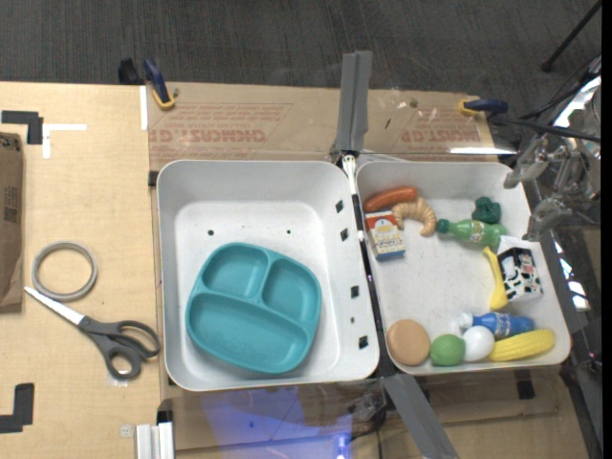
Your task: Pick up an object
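Pale wooden bench (76, 189) before a dark carpeted floor, with a cardboard sheet (249, 127) under the far edge of two white bins. Arm: enters from the right edge, its metal end hanging over the far right corner of the right bin (435, 280). The gripper (550, 185) is blurred against cables, and I cannot tell whether it is spread or pressed together; nothing is seen in its grasp. Nearest it, in the right bin's far part: a dark green toy (487, 208), a green bottle (469, 229) lying on its side, a croissant (419, 215), a red-orange sausage (392, 198) and a small carton (385, 236). Along the right wall: a black-and-white patterned item (521, 273) just beside a yellow banana (494, 280). Near edge, right to left: a corn cob (521, 345), a blue item (502, 323), a white ball (475, 342), a green ball (447, 349) and a tan egg-shaped piece (408, 341). Left bin (191, 199): one teal divided plate (253, 306). Bench, far left: scissors (96, 331) and a tape roll (64, 269).
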